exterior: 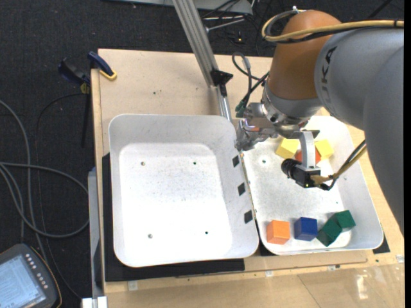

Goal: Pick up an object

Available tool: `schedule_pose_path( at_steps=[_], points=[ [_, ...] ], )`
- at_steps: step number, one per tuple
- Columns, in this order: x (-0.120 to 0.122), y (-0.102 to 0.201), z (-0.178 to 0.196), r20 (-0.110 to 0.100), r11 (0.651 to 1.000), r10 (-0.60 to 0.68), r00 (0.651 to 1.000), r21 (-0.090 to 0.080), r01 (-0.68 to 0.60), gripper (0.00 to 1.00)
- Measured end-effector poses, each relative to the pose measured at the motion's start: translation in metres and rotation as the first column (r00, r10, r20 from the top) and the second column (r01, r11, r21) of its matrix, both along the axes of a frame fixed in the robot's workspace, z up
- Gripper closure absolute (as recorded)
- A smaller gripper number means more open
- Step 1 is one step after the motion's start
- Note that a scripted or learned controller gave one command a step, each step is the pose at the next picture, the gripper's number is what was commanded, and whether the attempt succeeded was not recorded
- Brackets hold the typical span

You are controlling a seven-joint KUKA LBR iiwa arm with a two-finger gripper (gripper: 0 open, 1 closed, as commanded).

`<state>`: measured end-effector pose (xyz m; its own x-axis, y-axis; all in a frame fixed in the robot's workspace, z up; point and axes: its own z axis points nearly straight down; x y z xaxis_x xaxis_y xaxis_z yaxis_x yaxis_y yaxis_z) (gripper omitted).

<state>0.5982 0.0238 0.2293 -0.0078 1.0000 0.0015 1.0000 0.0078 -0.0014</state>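
you will find the gripper (248,135) over the right bin's (273,197) upper-left rim, claw state cannot be told, with 1 orange block (278,231) and 1 blue block (306,228) at that bin's lower wall.

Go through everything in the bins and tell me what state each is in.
Orange block, resting flat in the right bin.
Blue block, resting beside the orange one.
Green blocks, sitting against each other near the corner.
Yellow blocks, partly hidden under the arm.
Arm, reaching over the right bin.

Blocks (307,228) in row along right bin (271,201) near edge; left bin (173,191) alongside.
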Motion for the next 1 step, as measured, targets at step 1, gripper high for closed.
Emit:
schedule_pose_path(
  at_steps=[1],
  points=[
    [0.0003,0.049,-0.0059,0.001,1.0,-0.001,1.0,0.0,0.001,1.0]
  ],
)
